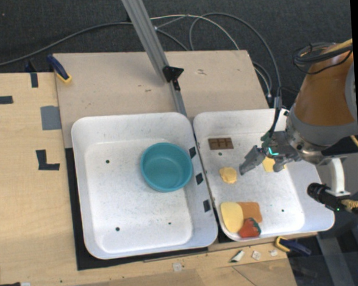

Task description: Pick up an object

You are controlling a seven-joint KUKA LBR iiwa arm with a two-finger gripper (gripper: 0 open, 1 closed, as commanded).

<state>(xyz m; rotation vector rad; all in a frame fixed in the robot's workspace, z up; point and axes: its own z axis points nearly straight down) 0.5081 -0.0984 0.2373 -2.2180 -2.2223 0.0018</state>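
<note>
My gripper (258, 160) hangs over the middle of the right bin (294, 223), its dark fingers spread open with nothing between them. A small yellow piece (229, 175) lies just left of the fingers. Another yellow piece (269, 164) shows under the gripper body, partly hidden. A brown chocolate-like bar (220, 144) lies near the bin's back left. At the front left sit a pale yellow slab (231, 216), an orange block (251, 210) and a red item (249, 228), all touching.
A teal bowl (166, 166) stands in the left bin (97, 194), toward its right side. A grey pole (153, 40) slants down to the gap between the bins. Cables run across the back of the bench.
</note>
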